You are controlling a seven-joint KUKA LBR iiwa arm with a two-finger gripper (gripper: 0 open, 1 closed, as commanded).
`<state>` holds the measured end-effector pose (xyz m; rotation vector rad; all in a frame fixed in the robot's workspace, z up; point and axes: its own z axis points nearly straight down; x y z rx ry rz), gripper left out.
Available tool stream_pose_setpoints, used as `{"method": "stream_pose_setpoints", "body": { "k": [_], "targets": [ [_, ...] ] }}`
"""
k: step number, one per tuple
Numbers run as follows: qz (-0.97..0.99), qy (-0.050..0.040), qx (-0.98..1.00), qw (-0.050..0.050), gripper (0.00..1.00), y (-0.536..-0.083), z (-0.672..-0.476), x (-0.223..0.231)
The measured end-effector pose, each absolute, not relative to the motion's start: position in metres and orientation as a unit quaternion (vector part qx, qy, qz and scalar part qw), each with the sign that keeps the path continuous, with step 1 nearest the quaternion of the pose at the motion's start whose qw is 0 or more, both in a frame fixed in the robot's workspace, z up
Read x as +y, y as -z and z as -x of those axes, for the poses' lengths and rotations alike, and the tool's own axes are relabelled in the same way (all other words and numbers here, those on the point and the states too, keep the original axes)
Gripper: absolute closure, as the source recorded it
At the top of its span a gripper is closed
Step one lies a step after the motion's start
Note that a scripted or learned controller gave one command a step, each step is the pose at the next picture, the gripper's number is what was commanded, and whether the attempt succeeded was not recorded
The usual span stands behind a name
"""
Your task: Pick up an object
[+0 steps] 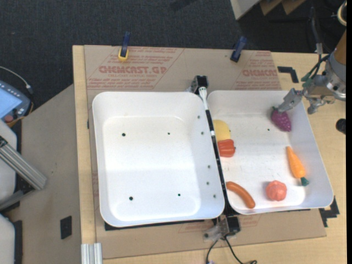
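Hovering at two o'clock in the right bin (313,147), the tool (300,99), fingers spread and empty, straddles purple grapes (281,119) for a grasp.

Dark carpet floor (66,15) is seen around the tabletop (49,147); cardboard sheet (181,65) is clamped by blue clips (125,42).

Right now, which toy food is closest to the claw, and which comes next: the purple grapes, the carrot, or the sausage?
From the claw outward, in the camera view:
1. Purple grapes, right beside it near the right bin's far corner.
2. Carrot, along the right bin's right side.
3. Sausage, at the right bin's near edge, toward the divider.
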<state>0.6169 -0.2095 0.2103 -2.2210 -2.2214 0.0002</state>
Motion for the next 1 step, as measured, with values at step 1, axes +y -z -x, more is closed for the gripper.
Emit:
{"method": "stream_pose_setpoints", "body": {
  "k": [1],
  "targets": [
    [0.707, 0.0008, -0.707, -0.002, 1.00, -0.2215, -0.6177, -0.2095]
  ]
}}
